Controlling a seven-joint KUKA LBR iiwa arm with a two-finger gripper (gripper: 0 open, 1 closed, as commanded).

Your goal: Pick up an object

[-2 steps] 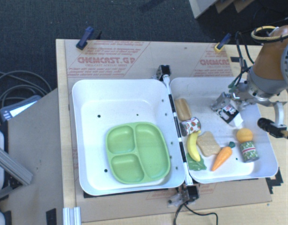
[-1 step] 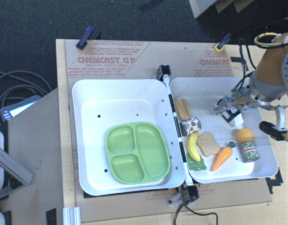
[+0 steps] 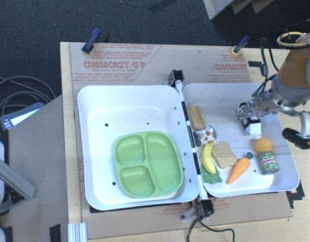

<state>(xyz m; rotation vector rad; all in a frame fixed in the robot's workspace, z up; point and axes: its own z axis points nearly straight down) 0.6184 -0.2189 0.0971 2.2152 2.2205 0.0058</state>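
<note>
The right bin (image 3: 230, 92) holds several toy foods. A tan bread roll (image 3: 197, 117) lies by its left wall, with a small patterned can (image 3: 206, 134) just below it. A yellow banana (image 3: 208, 158), a slice of toast (image 3: 224, 154) and an orange carrot (image 3: 239, 169) lie near the front. An orange fruit (image 3: 263, 145) and a green can (image 3: 268, 162) sit at the right. My gripper (image 3: 251, 121) hangs low over the right bin's upper right part, above and left of the orange fruit. A small white piece shows at its tip.
A green divided plate (image 3: 147, 163) lies in the left bin (image 3: 94, 105). The arm's grey body with its orange band (image 3: 295, 69) comes in over the right bin's far right corner. Blue clamps (image 3: 90, 40) hold the cardboard-covered bench at the back.
</note>
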